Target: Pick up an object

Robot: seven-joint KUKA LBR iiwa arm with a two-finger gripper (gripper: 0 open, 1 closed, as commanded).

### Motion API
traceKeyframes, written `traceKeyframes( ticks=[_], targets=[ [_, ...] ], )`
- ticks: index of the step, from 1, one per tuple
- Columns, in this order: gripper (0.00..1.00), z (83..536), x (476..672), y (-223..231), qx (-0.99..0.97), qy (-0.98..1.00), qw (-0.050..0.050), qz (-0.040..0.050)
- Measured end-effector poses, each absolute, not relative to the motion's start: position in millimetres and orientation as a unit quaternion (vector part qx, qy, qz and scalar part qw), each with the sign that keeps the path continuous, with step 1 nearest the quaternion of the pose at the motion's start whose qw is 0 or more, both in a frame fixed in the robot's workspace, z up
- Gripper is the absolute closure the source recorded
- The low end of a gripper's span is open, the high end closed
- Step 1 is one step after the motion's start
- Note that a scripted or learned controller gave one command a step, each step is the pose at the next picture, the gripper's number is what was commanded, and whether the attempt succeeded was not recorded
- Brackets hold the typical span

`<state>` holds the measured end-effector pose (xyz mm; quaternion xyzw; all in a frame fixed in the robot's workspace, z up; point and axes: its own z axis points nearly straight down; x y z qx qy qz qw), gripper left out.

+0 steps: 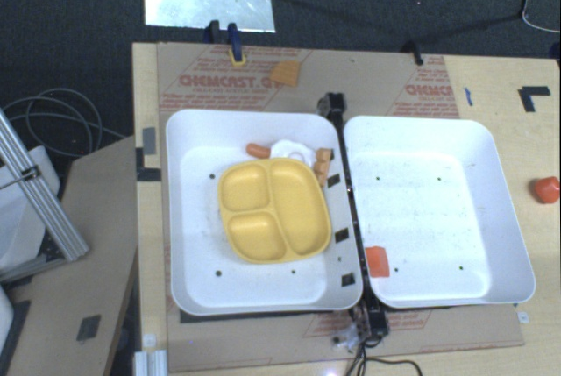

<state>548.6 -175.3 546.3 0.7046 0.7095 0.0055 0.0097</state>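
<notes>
Bench [491,76] bears two bins; nothing grasped yet. Next: descend on orange block [376,260] in right bin [504,190].

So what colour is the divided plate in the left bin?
Yellow. The divided plate shows clearly in the camera view, lying in the left bin.

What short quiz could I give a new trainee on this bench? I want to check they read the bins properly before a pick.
1. True or false: the yellow divided plate lies in the left bin.
2. Which bin holds the orange block? A) left B) right
3. Fill in: the plate has ___ compartments.

Key: 1 true; 2 B, it sits in the right bin at the near left corner; 3 three.
</notes>
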Motion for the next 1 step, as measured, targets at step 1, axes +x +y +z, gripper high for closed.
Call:
traceKeyframes(
  ticks=[1],
  targets=[
    [0.00,535.6,549.3,-176.1,0.705,0.709,0.002,0.0009]
  ],
)
